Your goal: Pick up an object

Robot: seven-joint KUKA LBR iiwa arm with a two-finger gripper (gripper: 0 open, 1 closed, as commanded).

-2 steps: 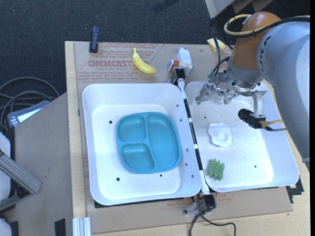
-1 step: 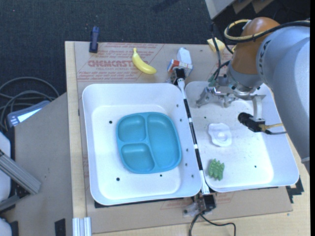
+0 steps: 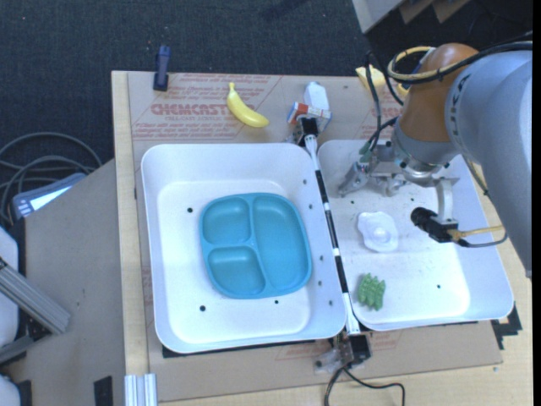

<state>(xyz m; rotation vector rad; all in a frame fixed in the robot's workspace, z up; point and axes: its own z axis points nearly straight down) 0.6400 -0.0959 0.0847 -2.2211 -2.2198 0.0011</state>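
Observation:
My gripper (image 3: pixel 370 184) hangs low over the back left part of the right bin (image 3: pixel 439 299), below the orange-banded wrist. Its fingers stand apart with nothing between them. A small white rounded object (image 3: pixel 377 231) lies on the bin floor just in front of the gripper, apart from it. A small green knobbly object (image 3: pixel 371 290) lies nearer the bin's front left corner.
The left bin (image 3: pixel 169 227) holds a blue divided plate (image 3: pixel 254 245). Behind the bins on the cardboard lie a yellow banana (image 3: pixel 245 109), a small white and orange package (image 3: pixel 310 108) and a dark blue item (image 3: pixel 161 67). The arm covers the right bin's back right.

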